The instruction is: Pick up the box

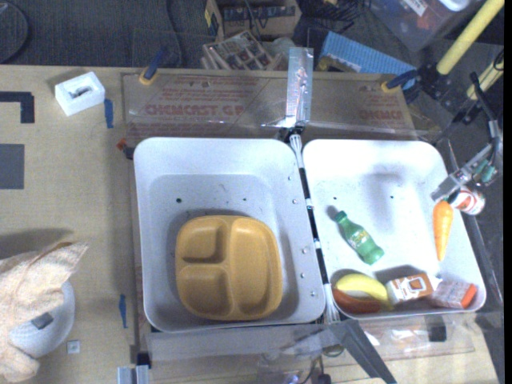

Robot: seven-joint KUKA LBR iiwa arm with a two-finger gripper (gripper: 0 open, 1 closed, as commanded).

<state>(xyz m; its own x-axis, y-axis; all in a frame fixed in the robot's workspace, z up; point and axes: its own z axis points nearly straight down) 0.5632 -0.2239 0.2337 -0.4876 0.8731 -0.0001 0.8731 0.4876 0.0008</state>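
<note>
The box (pixel 413 286) is a small orange and white carton lying flat near the front edge of the right bin (pixel 376 166). It sits between a banana (pixel 362 285) and a pink-orange packet (pixel 458 294). My gripper (pixel 466 180) is a small grey shape at the right bin's right rim. It is well behind and to the right of the box, and apart from it. A small red and white can-like thing (pixel 473 202) sits just below the gripper; whether they touch is unclear.
A carrot (pixel 442 226) lies along the right wall and a green bottle (pixel 359 237) lies mid-bin. A red fruit (pixel 352 300) peeks out under the banana. The left bin (pixel 216 162) holds a yellow divided tray (pixel 229 266). A clear panel stands behind both bins.
</note>
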